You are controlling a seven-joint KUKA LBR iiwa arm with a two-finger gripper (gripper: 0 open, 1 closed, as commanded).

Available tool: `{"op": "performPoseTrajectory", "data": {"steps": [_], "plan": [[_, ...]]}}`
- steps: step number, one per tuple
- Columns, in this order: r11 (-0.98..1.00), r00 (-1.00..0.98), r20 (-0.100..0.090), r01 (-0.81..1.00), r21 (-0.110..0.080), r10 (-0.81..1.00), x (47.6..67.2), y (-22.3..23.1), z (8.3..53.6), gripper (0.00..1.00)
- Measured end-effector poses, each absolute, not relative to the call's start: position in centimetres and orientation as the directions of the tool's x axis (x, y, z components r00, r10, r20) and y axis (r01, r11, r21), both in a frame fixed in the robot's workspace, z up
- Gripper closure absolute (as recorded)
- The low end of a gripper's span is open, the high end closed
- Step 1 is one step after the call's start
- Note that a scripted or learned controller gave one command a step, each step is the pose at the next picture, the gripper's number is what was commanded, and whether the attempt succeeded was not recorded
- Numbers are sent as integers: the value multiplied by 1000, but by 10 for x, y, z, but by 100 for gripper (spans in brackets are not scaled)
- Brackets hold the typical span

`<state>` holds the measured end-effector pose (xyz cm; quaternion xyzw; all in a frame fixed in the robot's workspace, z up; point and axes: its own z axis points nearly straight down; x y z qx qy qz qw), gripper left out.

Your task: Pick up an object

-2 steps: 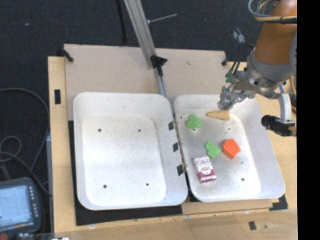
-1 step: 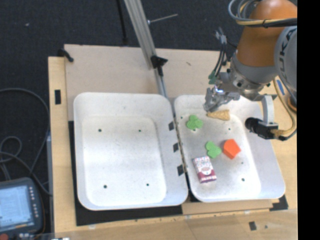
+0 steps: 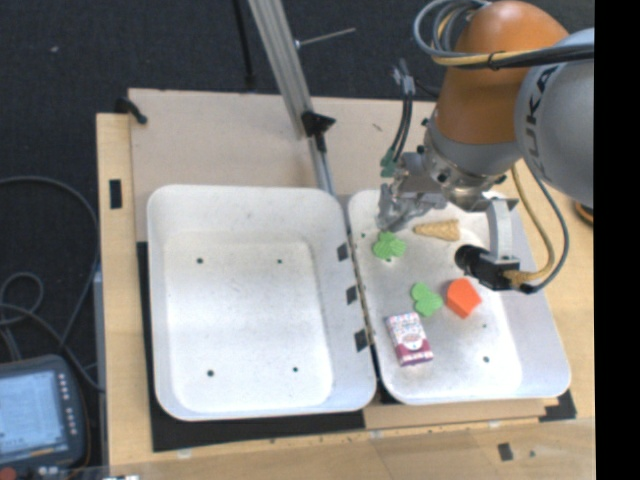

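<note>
Nearest the camera in the right shallow white bin lies one small pink-and-white printed box, flat near the bin's front left. Behind it sit one bright orange block and, just beside it, one green clover-shaped piece. Farther back a second green clover-shaped piece rests near the bin's left wall, with one tan cone-shaped piece to its right. The two-finger gripper hangs just above that farther green piece; whether its jaws are apart or together cannot be told. The left shallow white bin stands alongside.
</note>
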<state>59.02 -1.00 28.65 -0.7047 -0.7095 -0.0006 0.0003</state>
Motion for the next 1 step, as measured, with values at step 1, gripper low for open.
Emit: {"op": "performPoseTrajectory", "data": {"steps": [1], "plan": [[7,-7,2,1000,-1,1000,581,49,280,100]]}}
